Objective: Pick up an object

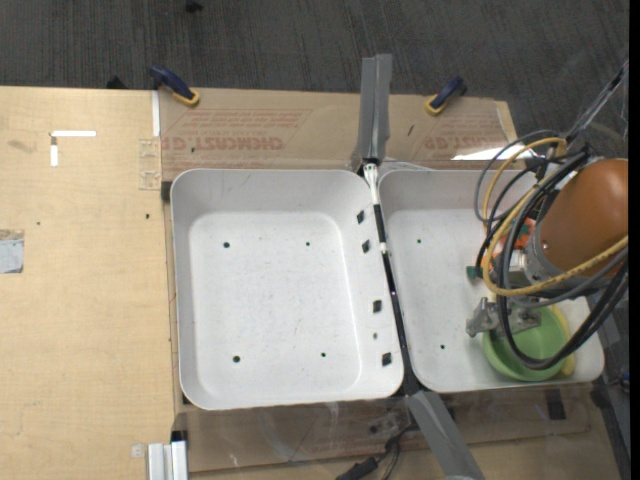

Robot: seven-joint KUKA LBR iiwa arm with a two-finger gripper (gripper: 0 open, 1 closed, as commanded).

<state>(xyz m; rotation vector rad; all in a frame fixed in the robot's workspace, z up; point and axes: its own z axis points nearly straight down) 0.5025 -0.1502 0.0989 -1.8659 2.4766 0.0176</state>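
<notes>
Green round object (528, 346) sits in the right bin's (432, 268) near right corner, under the arm (590, 218). Left of that bin: wooden bench (80, 298), left bin (270, 283), grey divider (upright between bins) (376, 118). Dark carpet (250, 18) lies beyond. Gripper (490, 318) hangs just beside the object; cannot tell its state.

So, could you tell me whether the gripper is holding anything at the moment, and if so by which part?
It cannot be told. The gripper is low in the right bin, at the edge of a green object, with cables hiding the contact.
</notes>
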